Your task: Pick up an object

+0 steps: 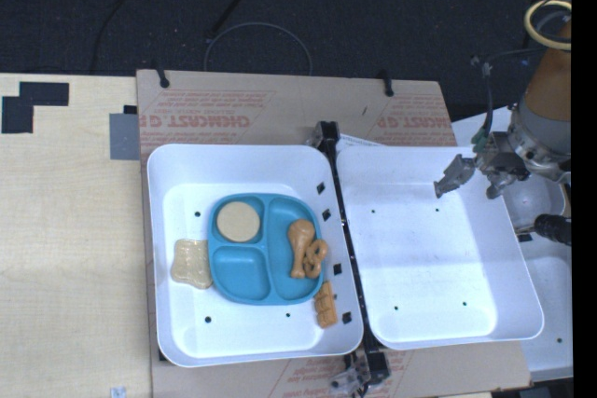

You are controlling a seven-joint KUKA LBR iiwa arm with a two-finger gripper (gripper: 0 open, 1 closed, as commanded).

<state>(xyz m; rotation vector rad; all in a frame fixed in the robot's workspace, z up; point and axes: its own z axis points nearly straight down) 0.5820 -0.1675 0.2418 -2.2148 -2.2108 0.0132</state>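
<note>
Camera view:
- My gripper (474, 180): over right bin (438, 331), upper right; jaw state cannot tell; nothing seen held.
- Left bin (187, 168): blue tray (244, 280), round cracker (237, 221) and pretzel (306, 249) inside; pale biscuit (191, 263) touching tray's left edge; brown piece (326, 306) at its lower right.
- Step: approach, pick not begun.
- Next: cross divider, descend on one item.

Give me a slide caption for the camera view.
End effector above the right bin; left bin holds a blue tray with food pieces.
</note>
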